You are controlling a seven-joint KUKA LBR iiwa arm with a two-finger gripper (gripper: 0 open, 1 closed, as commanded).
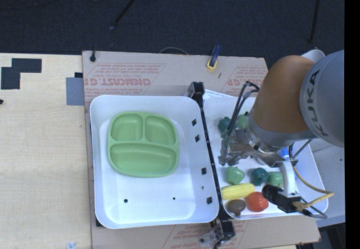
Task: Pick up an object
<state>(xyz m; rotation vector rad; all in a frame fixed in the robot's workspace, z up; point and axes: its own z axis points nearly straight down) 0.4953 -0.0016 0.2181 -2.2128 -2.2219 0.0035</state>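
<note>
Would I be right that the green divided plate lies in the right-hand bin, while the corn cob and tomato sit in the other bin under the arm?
Not quite: the camera view shows the green divided plate in the left-hand bin. The corn cob and tomato do sit in the other bin, under the arm.

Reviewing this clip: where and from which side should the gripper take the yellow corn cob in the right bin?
Grip the corn cob across its narrow middle, coming straight down. It lies flat, long axis left-right, with a green piece just behind and a brown piece in front, so clearance looks tight.
</note>
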